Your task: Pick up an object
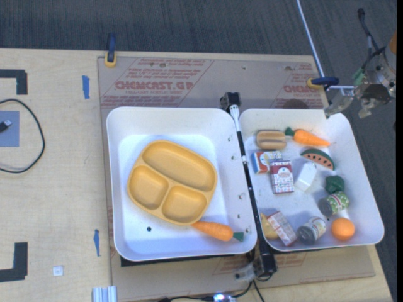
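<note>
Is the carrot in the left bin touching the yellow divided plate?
Touching. The camera view shows the carrot lying against the plate at its lower right rim, with no white gap between them.

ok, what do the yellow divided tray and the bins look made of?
Yellow three-compartment tray: looks like moulded plastic, satin finish, with soft rounded ridges and an even colour. Two shallow white bins, left and right: probably thin formed plastic, smooth and slightly glossy, with rounded corners and rolled rims. Not certain from this view alone.

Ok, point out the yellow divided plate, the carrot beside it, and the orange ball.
yellow divided plate (172, 181), camera view, centre ridge
carrot (214, 231), camera view, orange body
orange ball (343, 229), camera view, top surface
</note>
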Available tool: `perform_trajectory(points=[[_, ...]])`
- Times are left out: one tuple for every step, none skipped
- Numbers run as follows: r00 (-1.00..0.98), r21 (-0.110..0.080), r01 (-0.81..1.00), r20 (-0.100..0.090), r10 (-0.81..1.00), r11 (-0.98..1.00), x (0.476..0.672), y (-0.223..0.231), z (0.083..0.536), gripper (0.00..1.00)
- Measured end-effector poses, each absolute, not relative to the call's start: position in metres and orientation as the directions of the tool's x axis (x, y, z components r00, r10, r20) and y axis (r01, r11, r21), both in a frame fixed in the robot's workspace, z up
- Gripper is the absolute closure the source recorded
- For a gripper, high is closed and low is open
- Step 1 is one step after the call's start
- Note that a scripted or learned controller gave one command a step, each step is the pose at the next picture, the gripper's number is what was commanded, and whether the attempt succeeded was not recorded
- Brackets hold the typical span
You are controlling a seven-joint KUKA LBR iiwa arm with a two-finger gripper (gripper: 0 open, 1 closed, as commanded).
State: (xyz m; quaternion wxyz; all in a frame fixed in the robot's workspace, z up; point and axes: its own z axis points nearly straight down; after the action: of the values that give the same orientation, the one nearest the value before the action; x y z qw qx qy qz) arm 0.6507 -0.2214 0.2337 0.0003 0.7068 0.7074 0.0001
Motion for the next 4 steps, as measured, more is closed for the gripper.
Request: perform_trajectory(points=[[-0.003,-0.004,1.000,0.008,1.000,0.003,0.641,-0.219,0.106,0.00],[-0.004,0.003,1.000,0.000,1.000,0.004,0.643,-0.222,0.118,1.00],[-0.005,0.001,1.000,0.003,1.000,0.005,0.643,-0.220,0.118,0.00],[0.000,0.002,1.000,-0.001,1.000,0.000,0.589,-0.190,0.086,0.00]])
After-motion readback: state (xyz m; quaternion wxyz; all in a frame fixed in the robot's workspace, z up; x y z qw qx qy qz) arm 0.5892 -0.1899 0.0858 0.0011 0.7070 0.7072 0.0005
